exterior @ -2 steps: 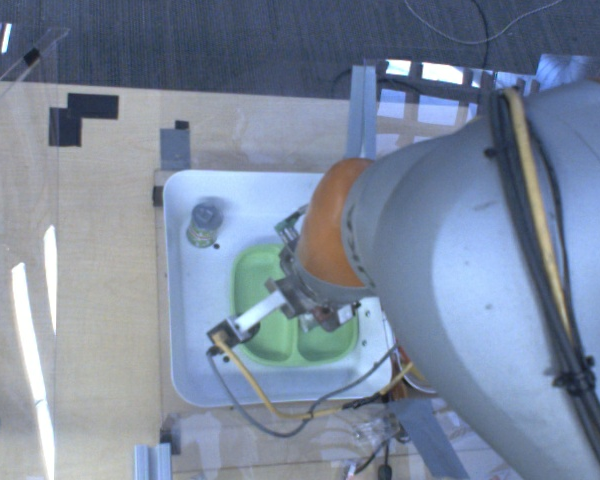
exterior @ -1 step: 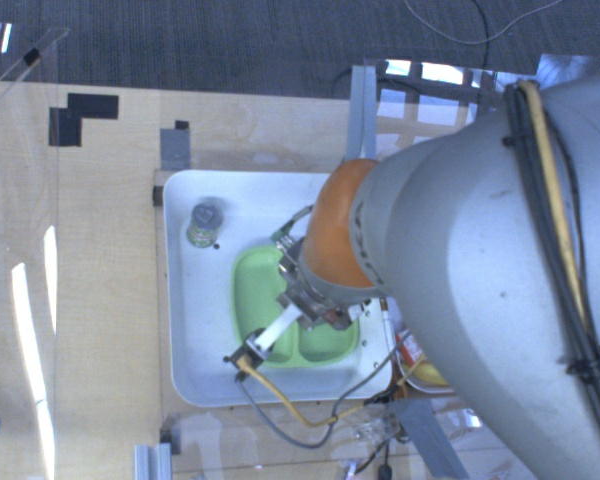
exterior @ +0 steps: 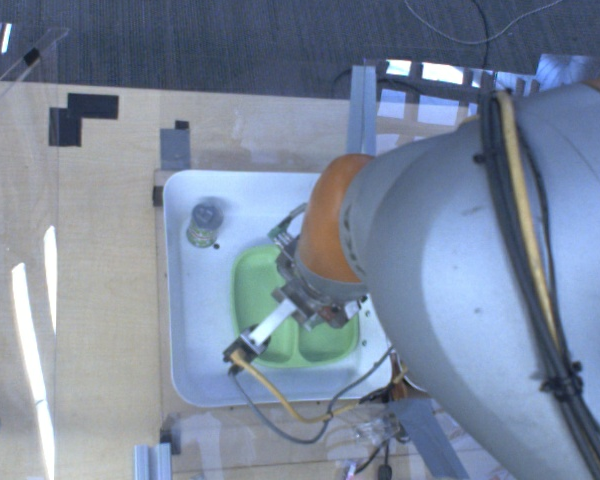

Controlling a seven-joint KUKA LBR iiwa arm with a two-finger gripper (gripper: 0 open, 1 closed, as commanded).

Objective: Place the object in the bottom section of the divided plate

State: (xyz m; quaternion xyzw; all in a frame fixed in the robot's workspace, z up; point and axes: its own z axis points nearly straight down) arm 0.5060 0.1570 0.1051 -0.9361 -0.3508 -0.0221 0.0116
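Wooden worktop, white bin | hand over green divided plate, likely to place; grip: cannot tell | jar outside plate

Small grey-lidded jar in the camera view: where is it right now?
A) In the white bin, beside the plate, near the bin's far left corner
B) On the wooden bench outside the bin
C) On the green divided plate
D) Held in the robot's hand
A: the small grey-lidded jar sits on the floor of the white bin near its far left corner, apart from the green divided plate.
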